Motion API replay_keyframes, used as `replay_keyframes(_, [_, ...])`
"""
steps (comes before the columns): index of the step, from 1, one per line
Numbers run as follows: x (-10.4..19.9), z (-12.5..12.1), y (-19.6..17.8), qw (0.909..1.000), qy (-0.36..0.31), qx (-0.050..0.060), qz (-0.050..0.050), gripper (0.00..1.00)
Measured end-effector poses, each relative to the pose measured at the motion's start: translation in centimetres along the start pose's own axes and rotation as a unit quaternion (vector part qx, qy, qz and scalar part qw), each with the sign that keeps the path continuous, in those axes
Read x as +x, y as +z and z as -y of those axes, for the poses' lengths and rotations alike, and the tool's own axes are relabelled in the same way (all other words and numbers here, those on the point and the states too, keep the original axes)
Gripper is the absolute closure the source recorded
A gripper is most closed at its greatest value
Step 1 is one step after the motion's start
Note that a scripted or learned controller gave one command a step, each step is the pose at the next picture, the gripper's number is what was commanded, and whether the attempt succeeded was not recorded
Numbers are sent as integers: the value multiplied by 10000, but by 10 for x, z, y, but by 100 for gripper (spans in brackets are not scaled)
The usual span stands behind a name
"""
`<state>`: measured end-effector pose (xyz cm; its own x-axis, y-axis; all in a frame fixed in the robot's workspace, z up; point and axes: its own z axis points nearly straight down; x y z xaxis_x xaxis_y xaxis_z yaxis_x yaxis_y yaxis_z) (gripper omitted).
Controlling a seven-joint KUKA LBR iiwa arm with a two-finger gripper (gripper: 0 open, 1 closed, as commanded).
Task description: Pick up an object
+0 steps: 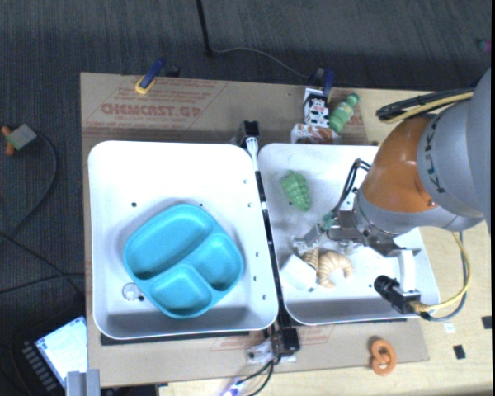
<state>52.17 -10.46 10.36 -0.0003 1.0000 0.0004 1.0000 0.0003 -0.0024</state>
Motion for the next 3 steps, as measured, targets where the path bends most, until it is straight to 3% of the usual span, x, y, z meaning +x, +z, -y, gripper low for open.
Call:
replay_keyframes(1, [10, 34, 16, 10000, 6, -79, 24, 0])
replay_keyframes(2, [8, 34, 6, 10000, 14, -80, 34, 100])
replay_keyframes(3, [57, -1, -108, 10000, -2, -16, 6, 100])
